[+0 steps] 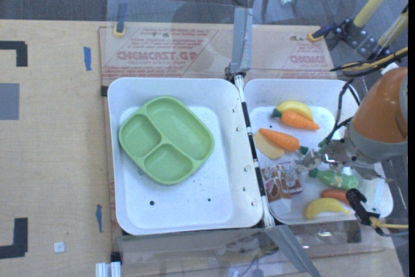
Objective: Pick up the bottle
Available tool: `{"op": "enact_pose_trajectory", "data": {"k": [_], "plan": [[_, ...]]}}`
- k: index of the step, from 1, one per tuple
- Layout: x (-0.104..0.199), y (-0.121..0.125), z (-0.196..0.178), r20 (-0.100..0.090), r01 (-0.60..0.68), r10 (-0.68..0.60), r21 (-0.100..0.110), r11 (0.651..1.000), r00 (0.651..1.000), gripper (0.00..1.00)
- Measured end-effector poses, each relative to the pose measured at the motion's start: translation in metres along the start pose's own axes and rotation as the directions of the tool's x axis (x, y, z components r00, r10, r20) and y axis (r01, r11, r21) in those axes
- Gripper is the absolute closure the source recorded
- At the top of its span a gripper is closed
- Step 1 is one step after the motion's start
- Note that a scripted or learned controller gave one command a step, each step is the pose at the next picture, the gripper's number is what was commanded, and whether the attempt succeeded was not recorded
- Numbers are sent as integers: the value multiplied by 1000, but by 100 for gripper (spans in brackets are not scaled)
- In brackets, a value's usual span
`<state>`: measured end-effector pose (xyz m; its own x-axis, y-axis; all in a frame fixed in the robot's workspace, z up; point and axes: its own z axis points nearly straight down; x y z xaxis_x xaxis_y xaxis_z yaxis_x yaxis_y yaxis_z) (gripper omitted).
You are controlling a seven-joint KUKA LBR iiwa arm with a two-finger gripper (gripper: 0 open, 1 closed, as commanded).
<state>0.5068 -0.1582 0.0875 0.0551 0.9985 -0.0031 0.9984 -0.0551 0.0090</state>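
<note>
Camera view has me reaching in from the right over the right-hand bin [259, 91], my grey wrist with its orange band [384, 115] hanging above that bin's right side. My fingers [322, 157] sit low over the bin's middle, just above the green bottle [335, 178]. I cannot tell how far apart they stand, nor whether anything is caught between them; they are small and blurred against the clutter.

That bottle lies on its side near the right of the bin, its neck pointing left toward a printed packet [283, 181] that rests flat by the bin's left wall. Just below the bottle are a red piece [335, 193] and a yellow banana [327, 207], close together near the front rim. Further back lie a second banana [295, 106] and an orange carrot [299, 120] touching it, with another carrot [279, 138] angled across a pale round piece [269, 147] to their left.

Across the divider, the left-hand bin [123, 94] holds a green divided plate [166, 139], tilted slightly, with three compartments. Both bins rest on the desk [52, 139].
</note>
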Motion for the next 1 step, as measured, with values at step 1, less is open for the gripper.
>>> {"op": "enact_pose_trajectory", "data": {"k": [1], "plan": [[-12, -24, 0, -3, -140, 140, 2, 990, 990, 0]]}}
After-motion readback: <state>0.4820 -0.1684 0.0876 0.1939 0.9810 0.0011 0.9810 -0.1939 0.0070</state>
